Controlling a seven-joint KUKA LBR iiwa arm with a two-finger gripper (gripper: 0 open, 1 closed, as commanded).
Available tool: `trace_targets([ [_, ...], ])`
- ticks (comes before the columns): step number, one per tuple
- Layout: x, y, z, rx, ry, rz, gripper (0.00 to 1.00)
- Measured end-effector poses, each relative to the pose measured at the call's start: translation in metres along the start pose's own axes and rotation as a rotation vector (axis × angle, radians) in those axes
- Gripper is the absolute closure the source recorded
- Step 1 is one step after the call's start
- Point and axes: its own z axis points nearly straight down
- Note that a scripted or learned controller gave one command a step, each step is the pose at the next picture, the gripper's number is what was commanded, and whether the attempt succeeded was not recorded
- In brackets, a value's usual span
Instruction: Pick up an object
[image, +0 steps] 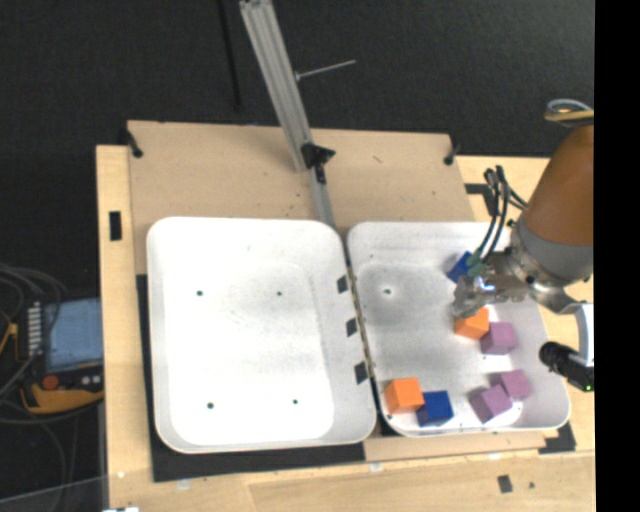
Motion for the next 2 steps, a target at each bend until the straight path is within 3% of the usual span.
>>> trace_targets([
  [2,0.102,0.031,-0.007,0.001,0.001,-0.001,1.0],
])
